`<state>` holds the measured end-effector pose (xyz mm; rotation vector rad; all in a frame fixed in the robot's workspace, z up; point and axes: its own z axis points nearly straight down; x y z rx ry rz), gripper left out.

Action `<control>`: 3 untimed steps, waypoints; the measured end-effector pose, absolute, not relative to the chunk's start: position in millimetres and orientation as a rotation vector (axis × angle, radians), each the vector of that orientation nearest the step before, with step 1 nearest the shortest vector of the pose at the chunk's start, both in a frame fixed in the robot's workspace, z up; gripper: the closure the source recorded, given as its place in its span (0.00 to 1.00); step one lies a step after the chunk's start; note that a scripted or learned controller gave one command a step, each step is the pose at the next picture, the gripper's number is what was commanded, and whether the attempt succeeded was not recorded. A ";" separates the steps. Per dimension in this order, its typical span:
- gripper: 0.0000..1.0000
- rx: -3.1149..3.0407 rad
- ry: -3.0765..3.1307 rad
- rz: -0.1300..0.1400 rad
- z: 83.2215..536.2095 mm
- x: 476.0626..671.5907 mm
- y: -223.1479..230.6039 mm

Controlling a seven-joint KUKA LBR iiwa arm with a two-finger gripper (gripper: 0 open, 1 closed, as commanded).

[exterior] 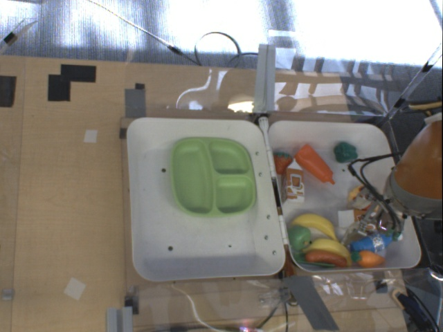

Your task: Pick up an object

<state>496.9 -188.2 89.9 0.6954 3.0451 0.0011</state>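
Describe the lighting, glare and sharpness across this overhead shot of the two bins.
Camera view: strong light along the top washes the floor beyond the bench to near white, with streaked shadows crossing it; a bright glare patch sits just above the left bin; the green divided plate is evenly lit and reads sharp; the arm's orange band at the right is soft and blurred, and the pincer area is cluttered and hard to resolve.

Matt pale wood-grain table point(62, 206); smooth white plastic bins point(149, 254); glossy green divided plastic plate point(211, 176); shiny plastic yellow toy bananas point(315, 223)
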 end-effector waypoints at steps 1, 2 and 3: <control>0.00 0.278 3.110 -0.006 241.7 559.2 -205.5; 0.00 0.254 3.118 -0.003 97.3 532.4 -151.9; 0.00 0.095 3.114 0.004 91.4 503.6 -162.1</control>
